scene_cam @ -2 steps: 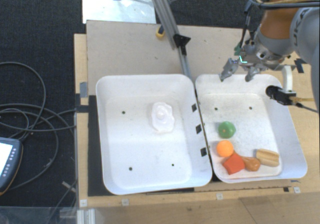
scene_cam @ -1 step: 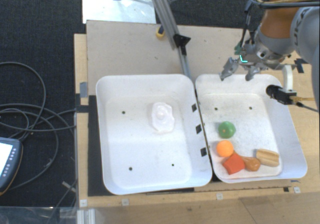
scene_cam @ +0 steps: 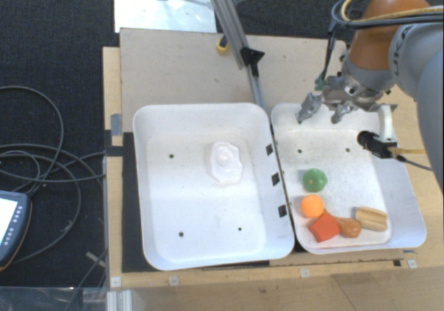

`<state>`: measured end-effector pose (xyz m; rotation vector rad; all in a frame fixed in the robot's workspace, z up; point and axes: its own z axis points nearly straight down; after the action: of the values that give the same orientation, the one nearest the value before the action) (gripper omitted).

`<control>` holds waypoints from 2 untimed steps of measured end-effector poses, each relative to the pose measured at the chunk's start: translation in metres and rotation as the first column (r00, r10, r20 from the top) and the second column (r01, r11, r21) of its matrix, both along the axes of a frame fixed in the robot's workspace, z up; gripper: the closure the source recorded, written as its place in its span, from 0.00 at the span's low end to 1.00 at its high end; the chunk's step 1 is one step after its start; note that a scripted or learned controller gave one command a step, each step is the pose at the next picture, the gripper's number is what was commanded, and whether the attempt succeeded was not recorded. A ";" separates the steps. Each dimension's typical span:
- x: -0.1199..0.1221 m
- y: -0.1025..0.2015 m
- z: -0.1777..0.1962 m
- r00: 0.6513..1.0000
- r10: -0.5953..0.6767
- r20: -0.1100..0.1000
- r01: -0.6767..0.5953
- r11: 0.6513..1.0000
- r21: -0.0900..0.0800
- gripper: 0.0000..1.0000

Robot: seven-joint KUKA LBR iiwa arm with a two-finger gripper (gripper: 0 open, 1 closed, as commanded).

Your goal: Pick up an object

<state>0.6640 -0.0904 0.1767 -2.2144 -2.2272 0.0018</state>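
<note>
My gripper hangs over the far edge of the right bin, its two fingers spread open with nothing between them. In the near part of that bin lie a green ball, an orange ball, a red block, a small brown piece and a tan wooden block. All of them sit well nearer the camera than the gripper. A white crumpled object rests in the middle of the left bin.
A grey slanted pole with a black clamp crosses above the bench at the back, ending near the divide between the bins. A black cable end juts over the right bin's far right side. Cables lie on the floor at left.
</note>
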 end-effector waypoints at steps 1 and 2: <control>0.004 0.001 -0.062 1.000 0.001 -0.002 -0.001 1.000 0.001 0.00; 0.004 0.001 -0.087 1.000 0.001 0.001 -0.001 1.000 0.000 0.00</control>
<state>0.6680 -0.0890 0.0899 -2.2134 -2.2293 0.0011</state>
